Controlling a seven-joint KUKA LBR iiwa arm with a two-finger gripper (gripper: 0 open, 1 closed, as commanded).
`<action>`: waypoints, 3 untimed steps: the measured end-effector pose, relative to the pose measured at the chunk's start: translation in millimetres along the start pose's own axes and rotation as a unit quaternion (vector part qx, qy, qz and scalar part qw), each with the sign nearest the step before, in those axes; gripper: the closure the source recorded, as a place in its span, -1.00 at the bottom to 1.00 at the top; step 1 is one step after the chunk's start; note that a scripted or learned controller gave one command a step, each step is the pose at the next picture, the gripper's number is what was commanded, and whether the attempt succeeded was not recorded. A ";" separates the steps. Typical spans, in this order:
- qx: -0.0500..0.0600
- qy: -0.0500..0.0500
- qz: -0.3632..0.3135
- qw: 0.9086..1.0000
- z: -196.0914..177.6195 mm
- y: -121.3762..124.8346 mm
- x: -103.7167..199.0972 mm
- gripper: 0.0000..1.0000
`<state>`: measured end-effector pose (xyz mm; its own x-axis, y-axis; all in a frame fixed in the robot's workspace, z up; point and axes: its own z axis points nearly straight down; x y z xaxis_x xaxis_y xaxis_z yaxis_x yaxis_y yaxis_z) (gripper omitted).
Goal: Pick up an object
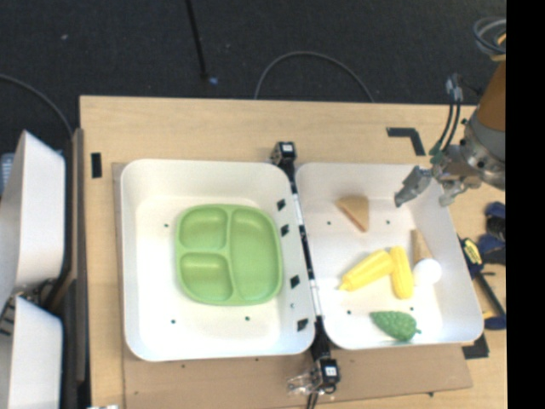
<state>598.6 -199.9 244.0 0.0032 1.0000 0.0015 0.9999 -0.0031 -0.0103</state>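
The right bin (341, 335) holds a tan wedge (354, 211), two yellow corn cobs (367, 270) (401, 272), an ice-cream cone with a white scoop (423, 258) and a green bumpy piece (394, 325). My gripper (428, 190) hangs over the bin's upper right corner, open, with nothing between its fingers. It is up and to the right of the wedge and above the cone.
The left bin (145, 194) holds a green divided plate (229, 254). A black divider with clips (300, 245) runs between the bins. White boxes (30, 228) stand at the bench's left edge, and blue and yellow tools (487, 250) lie at the right.
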 end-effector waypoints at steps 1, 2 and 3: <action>-0.006 -0.001 -0.001 1.000 -7.1 2.4 0.2 -1.00; -0.004 -0.002 -0.001 1.000 35.1 0.8 -1.4 -1.00; -0.003 -0.001 0.000 1.000 95.9 -0.8 4.6 -1.00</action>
<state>596.9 -195.2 148.1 0.0031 1.0000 -0.0008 1.0000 -0.0031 -0.0041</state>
